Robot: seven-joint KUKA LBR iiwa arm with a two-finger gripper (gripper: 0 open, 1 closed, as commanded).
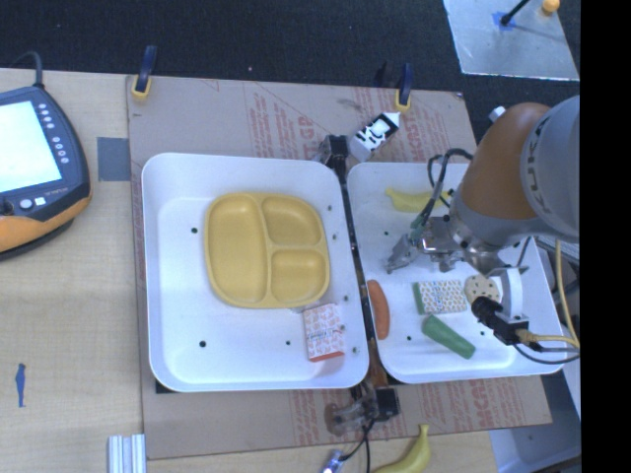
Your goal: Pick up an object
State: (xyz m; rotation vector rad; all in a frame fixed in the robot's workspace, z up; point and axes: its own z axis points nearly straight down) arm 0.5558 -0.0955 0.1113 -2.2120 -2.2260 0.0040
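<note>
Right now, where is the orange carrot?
The carrot lies in the right bin, against its left wall, below the gripper and left of the green sponge.

A handheld control pendant [37,170] with a lit screen lies on the wooden table [59,343] at far left. Blue-handled clamps [144,71] pin a cardboard sheet [246,116] to it. A banana [409,453] lies at the table's near edge.

A robotics lab: clamped cardboard [296,106] on a bench, a teach pendant [35,170], two white bins [163,264].
</note>
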